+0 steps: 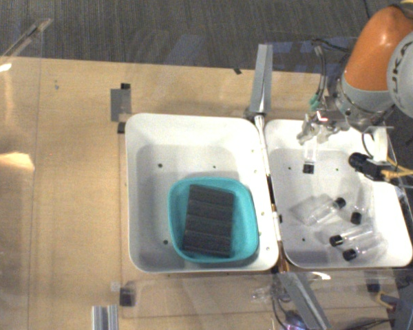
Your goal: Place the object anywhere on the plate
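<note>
My jaws (308, 158) hang over the far left part of the right bin (399, 253), and I cannot tell from this view how they are set or whether anything sits in them. My grey arm with its orange band (375, 47) comes in from the far right.

In the left bin (141, 184) lies the teal plate (246, 215), square with rounded corners, resting toward the near side. On it sits a dark grey ribbed block (208, 220), long and rectangular with crosswise ridges, lying flat and tilted slightly.

In the right bin, toward the near right, lie several clear vials with black caps (347, 236), see-through and hard to make out against the white floor; one larger clear vial (315, 210) lies near the bin's middle. The bins stand side by side on the wooden tabletop (55, 218).
</note>
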{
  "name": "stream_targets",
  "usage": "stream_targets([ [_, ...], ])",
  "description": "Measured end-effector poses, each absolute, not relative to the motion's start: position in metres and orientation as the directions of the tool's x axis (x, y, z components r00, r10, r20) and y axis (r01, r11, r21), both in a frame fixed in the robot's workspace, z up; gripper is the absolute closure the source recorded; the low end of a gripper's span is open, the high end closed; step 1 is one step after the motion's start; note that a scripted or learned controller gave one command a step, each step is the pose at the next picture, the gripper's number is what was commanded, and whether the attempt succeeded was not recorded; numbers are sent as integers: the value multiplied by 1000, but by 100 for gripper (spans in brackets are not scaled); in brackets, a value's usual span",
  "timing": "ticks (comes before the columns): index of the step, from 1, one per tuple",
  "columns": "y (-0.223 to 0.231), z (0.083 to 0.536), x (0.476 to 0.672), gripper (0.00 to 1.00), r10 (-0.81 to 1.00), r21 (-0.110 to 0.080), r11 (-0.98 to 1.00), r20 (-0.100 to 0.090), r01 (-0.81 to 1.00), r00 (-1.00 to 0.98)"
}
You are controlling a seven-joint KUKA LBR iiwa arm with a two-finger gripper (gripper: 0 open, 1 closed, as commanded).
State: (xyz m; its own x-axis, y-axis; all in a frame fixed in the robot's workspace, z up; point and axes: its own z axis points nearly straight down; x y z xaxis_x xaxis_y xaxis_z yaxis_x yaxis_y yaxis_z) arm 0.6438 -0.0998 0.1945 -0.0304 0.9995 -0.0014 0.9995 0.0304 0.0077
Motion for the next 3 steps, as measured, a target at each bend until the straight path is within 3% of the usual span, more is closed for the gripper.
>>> stream_targets([
  [1,-28,185,568,100,994,5,109,0,994,-109],
  [2,14,343,532,100,984,11,176,-1,984,-176],
  [3,9,316,590,100,951,9,311,-3,951,-311],
])
